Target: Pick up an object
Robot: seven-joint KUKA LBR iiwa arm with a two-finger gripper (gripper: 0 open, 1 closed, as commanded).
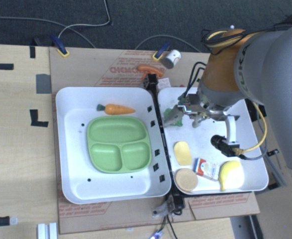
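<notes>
Orange carrot (119,109) lying flat in left bin; yellow lemon (231,174), tan cookie (186,179), pale banana piece (182,153) in right bin.

Open floor along the left bin (66,148)'s near edge and left side, clear of the green plate (119,144) and the carrot (119,110) by its far edge. Crowded near edge in the right bin (257,183): yellow block (182,153), round biscuit (186,179), small packet (205,169), lemon (231,174). Far half blocked by the arm (235,73).
</notes>
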